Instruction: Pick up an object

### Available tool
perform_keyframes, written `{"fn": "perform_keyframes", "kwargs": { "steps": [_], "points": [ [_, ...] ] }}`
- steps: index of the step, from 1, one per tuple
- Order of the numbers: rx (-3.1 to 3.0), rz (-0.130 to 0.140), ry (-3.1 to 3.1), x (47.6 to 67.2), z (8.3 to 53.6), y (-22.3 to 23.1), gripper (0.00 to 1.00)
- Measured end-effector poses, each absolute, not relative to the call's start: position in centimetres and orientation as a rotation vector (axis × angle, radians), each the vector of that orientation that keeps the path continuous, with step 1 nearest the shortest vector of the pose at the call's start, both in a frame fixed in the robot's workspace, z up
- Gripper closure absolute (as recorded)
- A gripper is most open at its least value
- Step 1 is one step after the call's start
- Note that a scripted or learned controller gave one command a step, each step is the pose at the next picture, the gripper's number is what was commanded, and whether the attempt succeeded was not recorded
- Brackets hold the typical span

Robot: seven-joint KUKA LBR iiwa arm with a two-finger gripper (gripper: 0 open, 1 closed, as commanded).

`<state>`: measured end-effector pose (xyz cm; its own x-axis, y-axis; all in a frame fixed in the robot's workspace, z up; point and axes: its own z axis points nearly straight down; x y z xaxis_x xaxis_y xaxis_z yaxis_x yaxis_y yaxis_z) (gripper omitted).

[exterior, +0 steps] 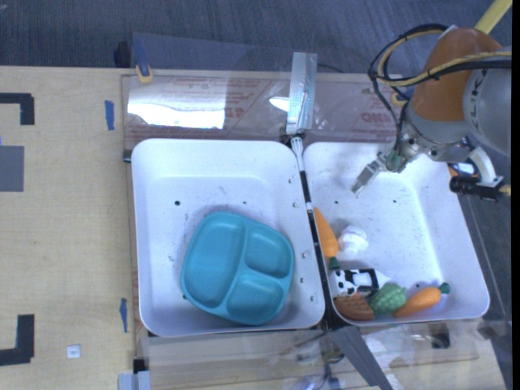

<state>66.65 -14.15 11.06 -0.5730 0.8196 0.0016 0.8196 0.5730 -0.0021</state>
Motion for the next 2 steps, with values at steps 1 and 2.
{"fn": "perform_keyframes", "kwargs": {
  "steps": [1, 2],
  "points": [
    [-1.350, 0.011, -2.825, 66.4, 10.2, -13.9, 0.00],
    [-1.377, 0.000, -2.825, 64.1, 12.1, -15.2, 0.00]
  ]
}}
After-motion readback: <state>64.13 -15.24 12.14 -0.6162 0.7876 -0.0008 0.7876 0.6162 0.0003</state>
